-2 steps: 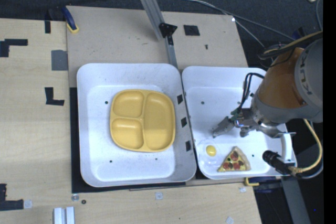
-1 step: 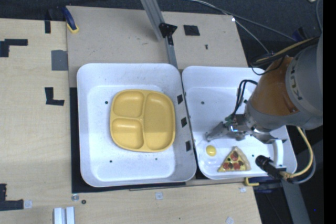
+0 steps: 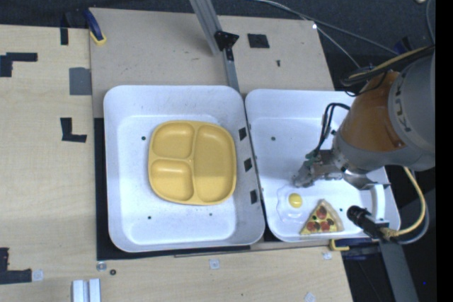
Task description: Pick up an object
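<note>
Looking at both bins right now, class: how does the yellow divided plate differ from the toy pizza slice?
The yellow divided plate is far larger than the toy pizza slice. The plate lies in the left bin; the slice sits in the right bin. The plate is plain yellow; the slice has red toppings. Both lie flat.

1. There's the arm [image 3: 414,109], a fat rounded grey casing, smooth, with a faint lighter strip marked on its side.
2. Orange band [image 3: 368,120] wraps the wrist section, broad and glossy, catching some light on top.
3. Black cables [image 3: 327,125] loop down along the left of the orange part toward the claw.
4. The claw [image 3: 306,179] is small, dull grey metal, angular, with dark bits at its tip.
5. A yellowish cable [image 3: 422,205] curves beneath the grey body.
</note>
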You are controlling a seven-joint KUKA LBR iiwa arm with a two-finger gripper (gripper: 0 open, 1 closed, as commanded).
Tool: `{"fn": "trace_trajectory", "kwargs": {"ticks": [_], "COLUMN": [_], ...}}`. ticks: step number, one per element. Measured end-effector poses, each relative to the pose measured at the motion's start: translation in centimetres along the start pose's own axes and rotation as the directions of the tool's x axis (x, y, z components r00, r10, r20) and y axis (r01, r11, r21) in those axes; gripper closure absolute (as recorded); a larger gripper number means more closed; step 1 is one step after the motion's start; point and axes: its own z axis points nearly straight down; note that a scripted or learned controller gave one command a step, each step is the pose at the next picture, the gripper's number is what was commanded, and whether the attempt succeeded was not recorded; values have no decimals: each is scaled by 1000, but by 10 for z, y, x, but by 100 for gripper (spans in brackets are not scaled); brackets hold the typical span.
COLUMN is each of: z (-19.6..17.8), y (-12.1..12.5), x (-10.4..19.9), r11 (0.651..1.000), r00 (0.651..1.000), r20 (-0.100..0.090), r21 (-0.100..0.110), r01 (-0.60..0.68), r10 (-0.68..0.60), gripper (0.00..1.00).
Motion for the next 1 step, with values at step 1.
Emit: {"fn": "trace_trajectory", "kwargs": {"ticks": [1], "z": [-42], "y": [0], "x": [1], "r11": [1000], "r00": [1000], "r20": [0], "r21": [5], "r01": [0], "r10": [0], "gripper": [100]}}
